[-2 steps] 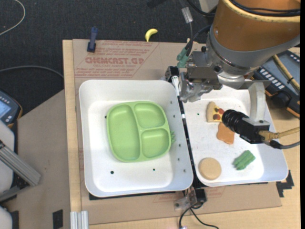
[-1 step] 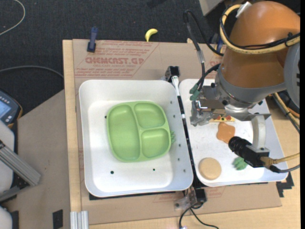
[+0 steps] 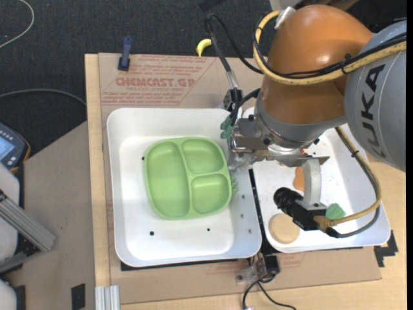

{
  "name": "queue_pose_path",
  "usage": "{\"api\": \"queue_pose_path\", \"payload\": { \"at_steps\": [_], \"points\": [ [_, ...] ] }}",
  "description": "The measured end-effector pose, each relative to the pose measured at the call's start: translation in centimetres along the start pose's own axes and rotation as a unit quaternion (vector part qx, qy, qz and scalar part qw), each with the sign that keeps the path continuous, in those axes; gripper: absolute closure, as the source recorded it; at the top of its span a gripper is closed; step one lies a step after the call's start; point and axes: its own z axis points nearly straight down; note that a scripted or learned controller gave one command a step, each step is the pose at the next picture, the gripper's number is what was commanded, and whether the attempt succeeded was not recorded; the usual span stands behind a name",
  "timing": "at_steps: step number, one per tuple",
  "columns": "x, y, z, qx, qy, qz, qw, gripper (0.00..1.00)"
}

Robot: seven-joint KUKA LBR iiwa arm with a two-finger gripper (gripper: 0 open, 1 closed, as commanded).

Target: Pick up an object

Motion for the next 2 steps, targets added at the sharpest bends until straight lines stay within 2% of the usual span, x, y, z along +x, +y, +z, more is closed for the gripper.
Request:
{"api": "queue_pose_path", "payload": {
  "at_steps": [1, 2],
  "points": [
    [-3.5, 0.1, -7.4, -0.007, 0.000, 0.004, 1.0000, 1.00],
    [-3.9, 0.0, -12.3, -0.005, 0.000, 0.002, 1.0000, 1.00]
  ]
}}
